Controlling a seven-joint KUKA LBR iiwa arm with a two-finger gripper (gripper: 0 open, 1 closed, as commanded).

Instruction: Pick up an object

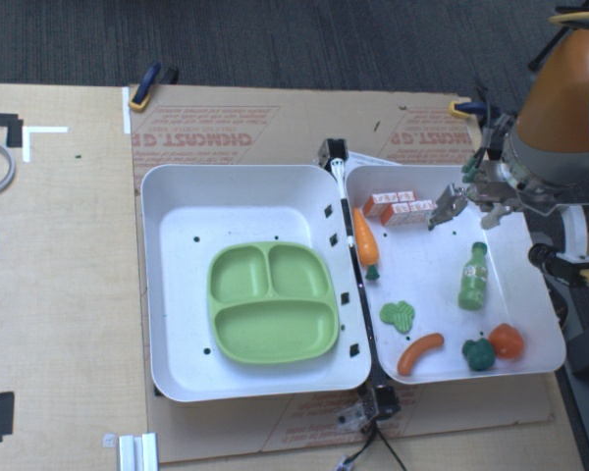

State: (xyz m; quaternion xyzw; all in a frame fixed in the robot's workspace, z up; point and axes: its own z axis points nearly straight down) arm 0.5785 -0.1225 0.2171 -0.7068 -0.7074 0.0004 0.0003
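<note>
My gripper (465,216) hangs over the back of the right bin (427,263), open, with nothing between its fingers. A red and white box (398,207) lies just left of it, close to the left fingertip (440,218). Below the gripper lies a green bottle (473,278). An orange carrot (365,238) rests along the bin's left wall. Nearer the front lie a green leafy piece (399,315), a sausage (419,353), and a red pepper (508,340) beside a dark green vegetable (479,353).
The left bin (177,263) holds a green divided plate (273,302). The arm's orange band (564,86) and grey wrist stand over the right bin's far right corner. Clamps (334,151) join the bins at the back and front.
</note>
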